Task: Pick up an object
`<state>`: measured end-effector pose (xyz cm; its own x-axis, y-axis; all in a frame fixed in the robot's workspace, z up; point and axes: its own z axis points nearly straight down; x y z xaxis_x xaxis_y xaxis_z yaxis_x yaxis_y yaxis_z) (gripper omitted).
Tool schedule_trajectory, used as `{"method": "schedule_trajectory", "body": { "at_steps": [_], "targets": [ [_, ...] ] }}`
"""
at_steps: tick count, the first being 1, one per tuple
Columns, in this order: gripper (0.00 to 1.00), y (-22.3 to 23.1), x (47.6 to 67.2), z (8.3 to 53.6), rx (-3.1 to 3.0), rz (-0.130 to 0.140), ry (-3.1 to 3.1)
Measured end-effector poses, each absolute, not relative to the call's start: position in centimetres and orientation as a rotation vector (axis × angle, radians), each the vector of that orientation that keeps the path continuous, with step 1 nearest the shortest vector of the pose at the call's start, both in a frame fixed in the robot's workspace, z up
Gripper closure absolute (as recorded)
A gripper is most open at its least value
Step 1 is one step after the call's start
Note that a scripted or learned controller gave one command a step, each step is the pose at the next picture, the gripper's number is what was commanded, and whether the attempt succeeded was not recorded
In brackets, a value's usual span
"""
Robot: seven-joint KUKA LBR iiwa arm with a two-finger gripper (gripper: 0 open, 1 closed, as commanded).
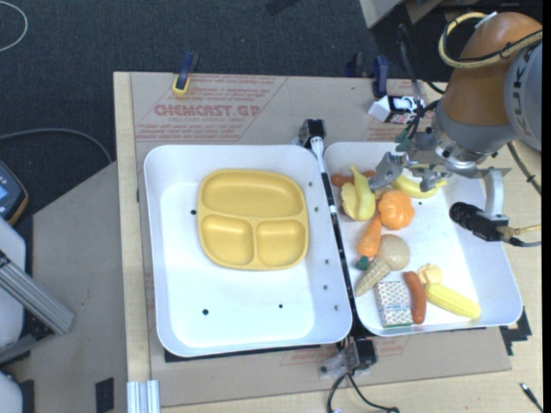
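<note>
The gripper [411, 169] hung in the right bin [508, 278], fingers spread, nothing between them. A yellow banana [422, 188] lay just under the fingertips, the orange pumpkin [395, 209] beside.

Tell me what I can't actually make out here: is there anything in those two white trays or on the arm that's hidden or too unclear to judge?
- Gripper, camera view: the wrist hides much of it, so whether it holds anything is unclear.
- Yellow item in the right bin: partly under the arm, identity uncertain.
- Red piece by the divider: mostly behind the yellow pepper.
- Small box: print too small to read.
- Arm's upper part: cut off by the right edge.
</note>
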<state>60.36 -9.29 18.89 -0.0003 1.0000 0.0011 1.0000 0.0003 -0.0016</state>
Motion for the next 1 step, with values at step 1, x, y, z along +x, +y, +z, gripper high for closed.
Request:
{"method": "schedule_trajectory", "body": {
  "at_steps": [1],
  "targets": [
    [0.00, -9.70, 60.35, 14.52, -2.219, 0.005, -2.217]
  ]
}}
